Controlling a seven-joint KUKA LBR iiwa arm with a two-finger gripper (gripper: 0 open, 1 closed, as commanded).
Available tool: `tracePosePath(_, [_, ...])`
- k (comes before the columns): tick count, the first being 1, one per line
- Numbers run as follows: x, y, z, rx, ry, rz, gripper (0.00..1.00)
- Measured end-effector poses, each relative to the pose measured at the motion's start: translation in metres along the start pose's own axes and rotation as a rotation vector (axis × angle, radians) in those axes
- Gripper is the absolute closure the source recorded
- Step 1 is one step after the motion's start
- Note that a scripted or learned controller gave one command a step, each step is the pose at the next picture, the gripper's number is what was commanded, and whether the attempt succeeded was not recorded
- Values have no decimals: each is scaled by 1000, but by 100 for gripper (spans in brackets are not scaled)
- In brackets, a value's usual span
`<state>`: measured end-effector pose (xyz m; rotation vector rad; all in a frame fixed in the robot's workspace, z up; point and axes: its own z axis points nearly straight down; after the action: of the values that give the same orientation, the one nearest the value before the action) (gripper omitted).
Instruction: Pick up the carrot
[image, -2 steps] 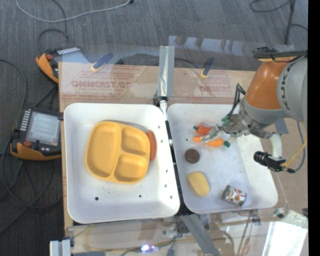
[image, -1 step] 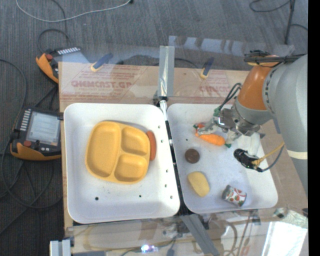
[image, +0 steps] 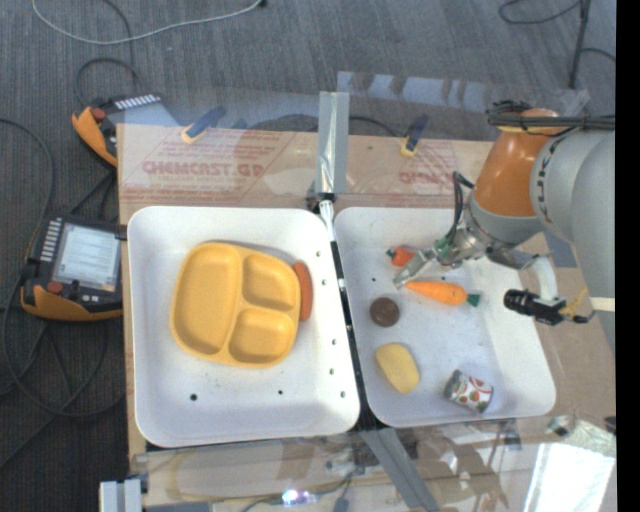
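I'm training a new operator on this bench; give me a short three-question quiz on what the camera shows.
1. True or false: the carrot lies in the right bin.
2. What sits in the left bin? A) yellow divided tray B) can C) potato
3. Fill in: the gripper is just ____ the carrot in the view.

Key: 1 true; 2 A; 3 above.

smooth matt orange plastic carrot (image: 437, 292); glossy moulded yellow plastic divided tray (image: 238, 303); smooth white plastic bin (image: 520, 370); printed metal can (image: 468, 391).
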<state>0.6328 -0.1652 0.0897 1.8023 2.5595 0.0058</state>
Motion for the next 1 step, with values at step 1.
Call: tracePosePath(1, [2,-41,-1,1,-1,41,0])
